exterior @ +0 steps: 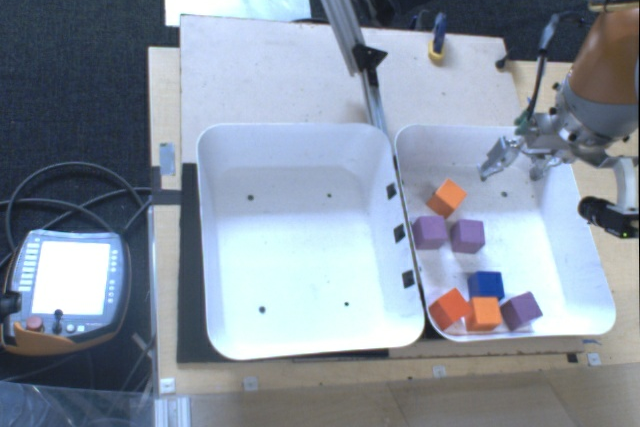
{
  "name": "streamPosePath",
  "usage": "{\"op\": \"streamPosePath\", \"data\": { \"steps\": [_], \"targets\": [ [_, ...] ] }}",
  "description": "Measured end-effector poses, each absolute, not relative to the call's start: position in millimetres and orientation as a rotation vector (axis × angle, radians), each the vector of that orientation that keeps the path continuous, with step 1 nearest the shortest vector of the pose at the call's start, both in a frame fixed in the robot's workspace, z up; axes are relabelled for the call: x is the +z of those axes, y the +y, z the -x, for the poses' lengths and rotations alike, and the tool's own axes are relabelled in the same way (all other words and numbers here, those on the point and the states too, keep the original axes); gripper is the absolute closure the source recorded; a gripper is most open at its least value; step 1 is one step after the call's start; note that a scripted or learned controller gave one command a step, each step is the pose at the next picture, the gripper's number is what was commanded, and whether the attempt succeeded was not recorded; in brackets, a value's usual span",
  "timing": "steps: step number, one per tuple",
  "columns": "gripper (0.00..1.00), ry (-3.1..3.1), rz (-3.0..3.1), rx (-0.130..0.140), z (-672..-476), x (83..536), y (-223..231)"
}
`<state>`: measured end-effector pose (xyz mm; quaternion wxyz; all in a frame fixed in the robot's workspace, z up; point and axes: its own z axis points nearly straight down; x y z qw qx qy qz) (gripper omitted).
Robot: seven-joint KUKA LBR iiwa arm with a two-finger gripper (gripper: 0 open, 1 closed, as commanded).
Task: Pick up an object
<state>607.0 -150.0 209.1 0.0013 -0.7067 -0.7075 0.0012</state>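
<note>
looking down at the right bin (585, 250), i have the hand (512, 158) hovering over its far end, near the back wall, with the grey and orange arm (605, 75) reaching in from the right. the fingers look spread apart – one prong toward the left, one toward the right – and there is nothing between them.

the blocks all lie in this bin, on the near side of the hand. the closest is the orange cube (447, 197), which sits down and to the left of the hand in the view, apart from it, turned at a slant to the bin walls. just past it are two purple cubes – the left purple cube (430, 232) and the right purple cube (467, 235) – standing side by side and close to touching. further toward the near rim there is a tight cluster: a blue cube (486, 284), two more orange ones and a purple one, packed against each other.

my judgement is that the lone orange cube is the easiest pick, since it has open floor round it; the move i would want is toward the near left and then down, with the fingers turned to match its slanted faces. the left bin (215, 155) holds no blocks that i can see
</note>
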Motion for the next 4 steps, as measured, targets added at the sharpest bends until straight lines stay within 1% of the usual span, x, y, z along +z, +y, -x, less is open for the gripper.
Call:
{"op": "streamPosePath", "data": {
  "steps": [1, 2, 3, 4],
  "targets": [
    [0.00, -2.221, 2.216, 0.004, -602.7, 153.5, -140.7],
    [0.00, -2.236, 2.229, -0.014, -609.4, 115.1, -144.4],
    [1.00, -2.238, 2.229, -0.020, -610.6, 125.4, -143.9],
    [1.00, -2.229, 2.222, -0.005, -610.2, 171.0, -149.7]
  ]
}}
